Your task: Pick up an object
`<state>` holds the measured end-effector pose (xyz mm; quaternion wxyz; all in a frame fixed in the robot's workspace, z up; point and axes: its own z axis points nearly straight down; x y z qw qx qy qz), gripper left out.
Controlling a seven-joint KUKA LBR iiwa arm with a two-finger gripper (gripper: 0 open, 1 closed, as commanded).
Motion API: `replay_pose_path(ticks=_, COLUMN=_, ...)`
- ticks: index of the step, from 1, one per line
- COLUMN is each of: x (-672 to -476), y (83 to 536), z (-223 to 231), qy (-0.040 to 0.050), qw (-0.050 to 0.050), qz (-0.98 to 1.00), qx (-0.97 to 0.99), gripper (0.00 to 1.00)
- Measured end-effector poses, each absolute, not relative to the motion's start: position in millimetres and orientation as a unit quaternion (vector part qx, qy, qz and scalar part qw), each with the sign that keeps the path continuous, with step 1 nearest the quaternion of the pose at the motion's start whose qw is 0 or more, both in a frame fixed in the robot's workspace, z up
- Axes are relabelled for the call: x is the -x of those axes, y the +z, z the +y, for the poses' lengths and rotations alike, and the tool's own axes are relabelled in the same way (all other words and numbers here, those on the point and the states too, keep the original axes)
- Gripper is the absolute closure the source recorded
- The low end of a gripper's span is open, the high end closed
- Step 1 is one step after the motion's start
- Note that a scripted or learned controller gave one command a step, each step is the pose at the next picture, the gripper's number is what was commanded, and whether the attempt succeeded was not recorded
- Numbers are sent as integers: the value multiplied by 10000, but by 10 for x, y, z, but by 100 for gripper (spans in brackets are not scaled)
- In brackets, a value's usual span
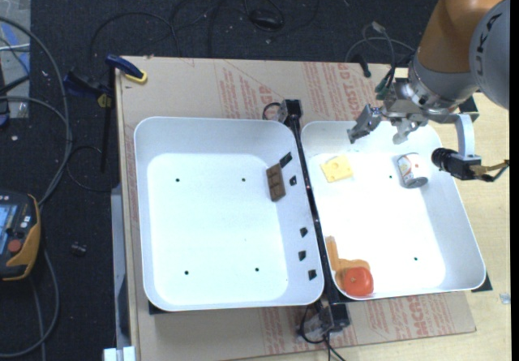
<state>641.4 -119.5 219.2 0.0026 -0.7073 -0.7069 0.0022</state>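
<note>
My gripper (379, 129) hangs over the back edge of the right bin (454, 221), its two fingers spread apart with nothing between them. A yellow cheese wedge (337, 169) lies just in front of it and to the left. A small silver can (410, 170) with a red label lies to the gripper's front right. At the bin's front left corner sit a red tomato (356, 280) and an orange carrot-like piece (334, 255). A brown chocolate bar (276, 183) rests against the right wall of the left bin (162, 189).
The two bins stand side by side on a cardboard sheet (211, 83). A black clamp (292, 110) sits at the back between them. A blue and yellow clamp (126, 69) grips the bench's far left corner. Cables lie on the dark floor behind.
</note>
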Motion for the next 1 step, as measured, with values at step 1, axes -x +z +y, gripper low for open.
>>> replay_pose_path(ticks=1, x=-6428, y=2230, z=-1193, qy=0, qw=0, qz=-7072, qx=7071, gripper=0)
